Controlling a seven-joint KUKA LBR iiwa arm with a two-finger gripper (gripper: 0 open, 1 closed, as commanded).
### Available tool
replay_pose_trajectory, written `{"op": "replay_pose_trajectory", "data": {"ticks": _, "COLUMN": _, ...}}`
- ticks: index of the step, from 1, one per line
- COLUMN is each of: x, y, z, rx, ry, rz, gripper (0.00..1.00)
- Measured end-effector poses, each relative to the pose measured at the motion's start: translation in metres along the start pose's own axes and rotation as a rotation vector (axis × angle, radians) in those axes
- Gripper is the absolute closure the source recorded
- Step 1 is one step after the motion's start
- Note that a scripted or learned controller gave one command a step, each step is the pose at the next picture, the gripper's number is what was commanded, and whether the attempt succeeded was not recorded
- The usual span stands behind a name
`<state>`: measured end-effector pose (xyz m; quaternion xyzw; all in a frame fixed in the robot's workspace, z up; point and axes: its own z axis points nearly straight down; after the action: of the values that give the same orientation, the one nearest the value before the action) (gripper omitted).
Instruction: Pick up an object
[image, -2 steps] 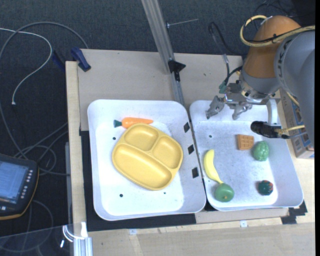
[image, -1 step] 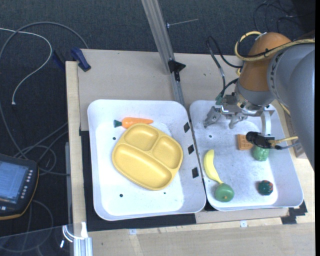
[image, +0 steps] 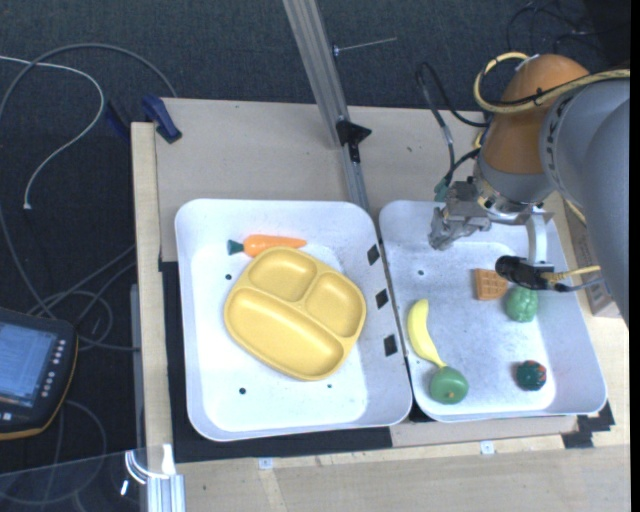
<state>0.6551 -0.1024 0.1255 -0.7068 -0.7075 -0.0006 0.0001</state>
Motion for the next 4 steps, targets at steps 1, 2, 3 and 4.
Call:
{"op": "replay_pose_trajectory", "data": {"ticks": 1, "x": 0.004, "y": 0.0, "z": -0.045, "rx": -0.006, "ry": -0.001, "rz": -0.001, "gripper": 1.0}}
{"op": "replay_pose_trajectory", "data": {"ticks": 2, "x": 0.007, "y": -0.008, "z": -0.097, "rx": -0.006, "ry": -0.001, "rz": 0.0, "gripper": 1.0}}
{"op": "replay_pose_trajectory", "data": {"ticks": 3, "x": 0.007, "y": -0.006, "z": -0.126, "rx": -0.005, "ry": -0.001, "rz": 0.0, "gripper": 1.0}}
{"op": "replay_pose_trajectory", "data": {"ticks": 4, "x": 0.054, "y": -0.011, "z": -0.118, "rx": 0.003, "ry": 0.001, "rz": -0.004, "gripper": 1.0}}
